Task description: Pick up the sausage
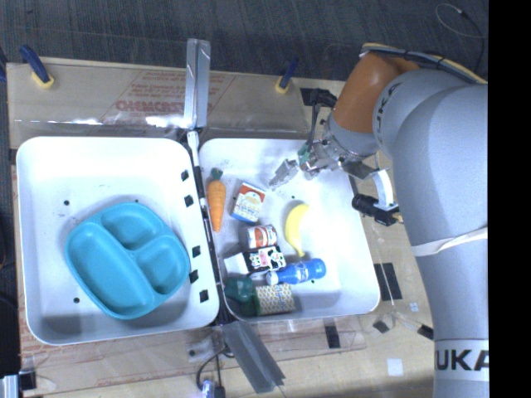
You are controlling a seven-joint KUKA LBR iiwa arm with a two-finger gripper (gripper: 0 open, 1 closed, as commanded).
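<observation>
1. Camera view: the arm [431, 164] reaches in over the far end of the right bin [365, 293]. Its jaws hang above bare white floor there, with nothing between them. I cannot tell if the jaws are wide or narrow.
2. I think the sausage [275, 300] is the brownish roll at the near wall of the same bin, but it is too small to be sure. It is well apart from the jaws.
3. The roll touches a green bottle [241, 289], and a blue bottle [300, 271] lies just beside it. The jaws could bump these or grab one by mistake.
4. The roll is right up against the bin wall. One jaw may hit the wall and not get around the roll.
5. A round thing can roll or slip out when it is squeezed.
6. On the way, the jaws pass over the banana [294, 225] and could knock it if they go too low.
</observation>
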